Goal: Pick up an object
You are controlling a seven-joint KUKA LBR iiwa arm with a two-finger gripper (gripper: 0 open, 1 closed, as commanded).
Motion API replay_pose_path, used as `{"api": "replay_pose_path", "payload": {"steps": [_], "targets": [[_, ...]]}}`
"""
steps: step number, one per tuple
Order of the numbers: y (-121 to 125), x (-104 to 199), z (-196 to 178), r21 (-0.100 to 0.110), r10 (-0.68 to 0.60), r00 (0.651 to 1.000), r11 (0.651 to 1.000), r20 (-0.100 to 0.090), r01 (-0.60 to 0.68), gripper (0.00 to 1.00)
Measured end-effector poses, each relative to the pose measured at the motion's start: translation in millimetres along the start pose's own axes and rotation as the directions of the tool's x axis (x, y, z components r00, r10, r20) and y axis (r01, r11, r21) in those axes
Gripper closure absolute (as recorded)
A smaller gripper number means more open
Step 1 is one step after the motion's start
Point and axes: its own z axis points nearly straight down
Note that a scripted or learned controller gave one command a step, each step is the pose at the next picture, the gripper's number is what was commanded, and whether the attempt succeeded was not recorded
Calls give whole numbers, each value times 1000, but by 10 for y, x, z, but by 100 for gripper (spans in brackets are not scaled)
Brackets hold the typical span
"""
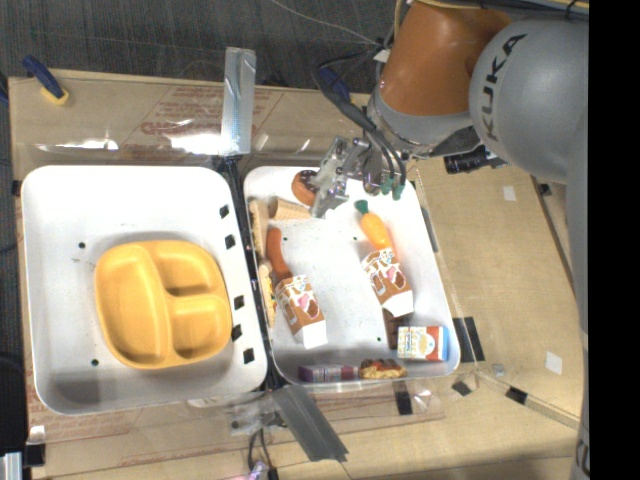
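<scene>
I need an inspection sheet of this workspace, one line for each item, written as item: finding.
Surface: bench bearing two white bins, left bin, right bin.
Job's things: toy carrot, two small cartons, milk carton, sausage in the right bin.
Clutter: yellow divided tray in the left bin.
Grippers: gripper above the right bin's far end.
Cables: black cables beside the wrist.
Surroundings: dark floor.

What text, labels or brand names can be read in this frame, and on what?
"KUKA": on the grey arm, reading sideways.
Red print on the cardboard behind the bins: too blurred to read.
Labels on the two brown cartons: too small to read.
Print on the small carton: too small to read.
</scene>
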Motion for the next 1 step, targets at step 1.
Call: {"api": "replay_pose_path", "payload": {"steps": [1], "targets": [[6, -10, -106, 1, -4, 1000, 1000, 3, 4, 100]]}}
